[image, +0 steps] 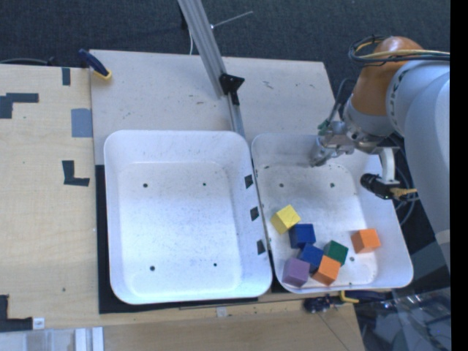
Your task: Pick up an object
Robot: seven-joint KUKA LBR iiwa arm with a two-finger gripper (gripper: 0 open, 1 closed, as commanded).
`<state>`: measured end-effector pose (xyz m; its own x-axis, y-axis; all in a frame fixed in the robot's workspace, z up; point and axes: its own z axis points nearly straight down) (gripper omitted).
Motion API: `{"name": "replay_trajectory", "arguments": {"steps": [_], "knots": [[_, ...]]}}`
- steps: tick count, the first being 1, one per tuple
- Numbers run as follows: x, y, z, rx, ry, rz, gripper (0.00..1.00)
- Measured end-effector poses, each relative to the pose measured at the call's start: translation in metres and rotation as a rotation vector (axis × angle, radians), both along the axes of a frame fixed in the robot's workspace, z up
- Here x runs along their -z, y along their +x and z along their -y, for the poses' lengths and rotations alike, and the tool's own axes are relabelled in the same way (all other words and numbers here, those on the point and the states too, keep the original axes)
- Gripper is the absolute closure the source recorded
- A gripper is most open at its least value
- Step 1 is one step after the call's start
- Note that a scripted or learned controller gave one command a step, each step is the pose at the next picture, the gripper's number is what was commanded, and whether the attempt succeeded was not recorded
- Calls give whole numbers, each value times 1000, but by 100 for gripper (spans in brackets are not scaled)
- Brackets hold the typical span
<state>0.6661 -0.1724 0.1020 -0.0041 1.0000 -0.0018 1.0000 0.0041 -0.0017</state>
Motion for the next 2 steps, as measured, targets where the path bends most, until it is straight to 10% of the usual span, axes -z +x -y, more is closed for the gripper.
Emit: {"name": "replay_trajectory", "arguments": {"steps": [2], "knots": [[-119,15,-9,2,0,8,100]]}}
